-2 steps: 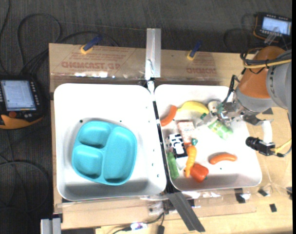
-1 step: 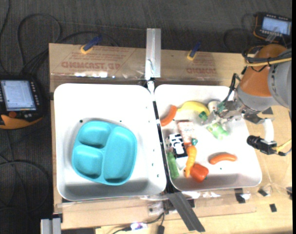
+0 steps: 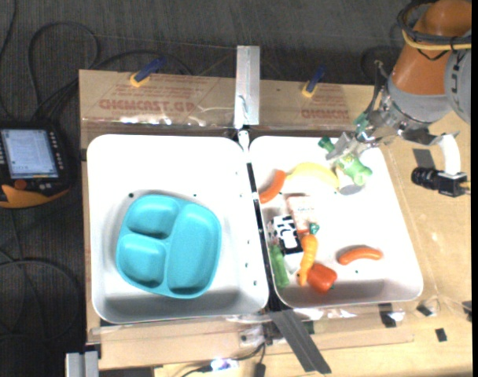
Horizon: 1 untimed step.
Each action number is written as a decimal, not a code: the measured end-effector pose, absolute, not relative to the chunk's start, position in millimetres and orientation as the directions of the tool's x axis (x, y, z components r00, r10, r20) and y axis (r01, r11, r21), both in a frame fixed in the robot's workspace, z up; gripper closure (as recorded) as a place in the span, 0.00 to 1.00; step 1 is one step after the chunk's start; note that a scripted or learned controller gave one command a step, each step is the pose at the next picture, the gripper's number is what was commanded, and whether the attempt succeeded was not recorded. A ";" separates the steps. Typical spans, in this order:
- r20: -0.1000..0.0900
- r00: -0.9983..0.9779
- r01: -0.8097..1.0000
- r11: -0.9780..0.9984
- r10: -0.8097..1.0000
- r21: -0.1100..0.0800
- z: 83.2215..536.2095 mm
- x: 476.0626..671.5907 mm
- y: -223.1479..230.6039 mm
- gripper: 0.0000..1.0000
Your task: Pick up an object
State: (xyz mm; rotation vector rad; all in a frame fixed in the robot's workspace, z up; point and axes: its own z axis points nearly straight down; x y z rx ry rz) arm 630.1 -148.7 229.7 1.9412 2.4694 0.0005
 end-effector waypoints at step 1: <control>0.000 -0.278 0.961 0.278 0.961 0.000 308.3 630.9 -80.1 1.00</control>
